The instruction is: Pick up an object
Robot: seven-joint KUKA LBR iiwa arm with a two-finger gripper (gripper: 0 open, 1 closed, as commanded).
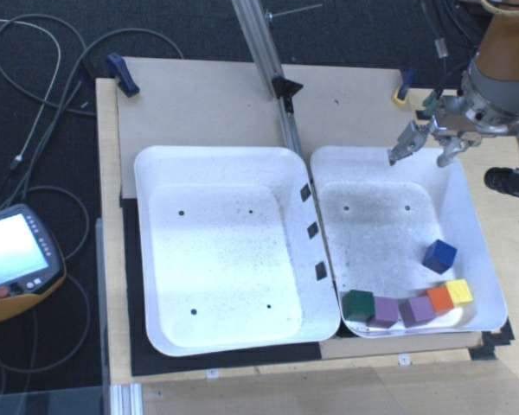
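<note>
My gripper [428, 148] hangs over the far edge of the right bin [376, 210], its two fingers spread open with nothing between them. Small cubes lie along the right bin's near edge: a green cube [358, 304], a purple cube [386, 309], another purple cube [419, 309], an orange cube [440, 300] and a yellow cube [458, 292]. A blue cube [439, 255] sits apart, a little farther in, near the right wall. All the cubes are well in front of the gripper.
The left bin [221, 249] lies beside the right one. A slanted aluminium pole [259, 41] rises from between the bins at the back. Blue clamps [121, 73] hold the board's corners. A teach pendant [13, 258] and cables lie on the floor at left.
</note>
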